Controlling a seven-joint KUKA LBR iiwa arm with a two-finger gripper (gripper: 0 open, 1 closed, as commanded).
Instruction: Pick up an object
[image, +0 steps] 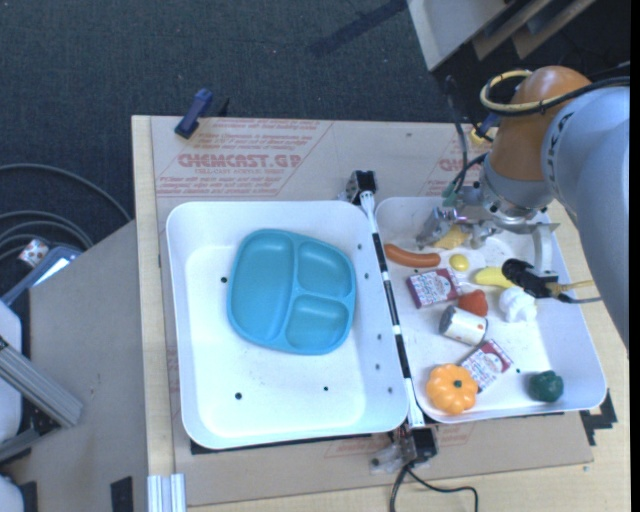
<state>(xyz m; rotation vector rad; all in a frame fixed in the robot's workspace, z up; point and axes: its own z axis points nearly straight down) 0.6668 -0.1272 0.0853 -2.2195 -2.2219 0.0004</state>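
Cam view: gripper (462, 226) is down at the back of the right bin (575, 345) by a yellow piece (452, 238) and hot dog (412, 257), tbh can't tell its state. Pumpkin (451, 388) sits front-left, green thing (545, 385) front-right. Blue tray (292, 291) in left bin (200, 380)

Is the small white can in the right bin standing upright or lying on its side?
Lying on its side. The white can shows its long side wall from above, with its round end facing left, on the floor of the right bin.

divided plate (292, 291) in left bin (190, 330); toy foods in right bin (580, 350)
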